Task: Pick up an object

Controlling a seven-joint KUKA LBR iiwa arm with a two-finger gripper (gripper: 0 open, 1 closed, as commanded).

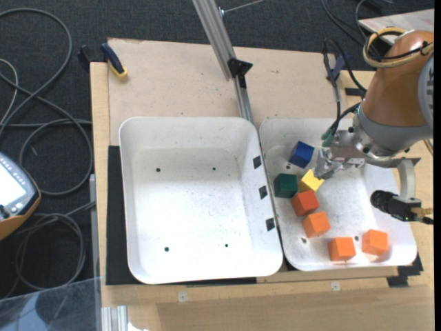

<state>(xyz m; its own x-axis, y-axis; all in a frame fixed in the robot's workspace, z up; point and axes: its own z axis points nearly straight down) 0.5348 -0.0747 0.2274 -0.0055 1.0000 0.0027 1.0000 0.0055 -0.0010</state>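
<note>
- Spanning the bench (172,74), two white bins sit side by side: the left bin (193,198) and the right bin (275,133), which carries every block.
- Reaching in from the right edge, the grey-and-orange arm (396,92) hangs over the right bin's middle.
- Its gripper (329,163) sits just above the yellow block (311,181); how far the pincer is parted cannot be told.
- Blue block (301,154) lies toward the far edge, green block (286,185) by the left wall.
- Four orange blocks (316,223) trail toward the near right corner.
</note>
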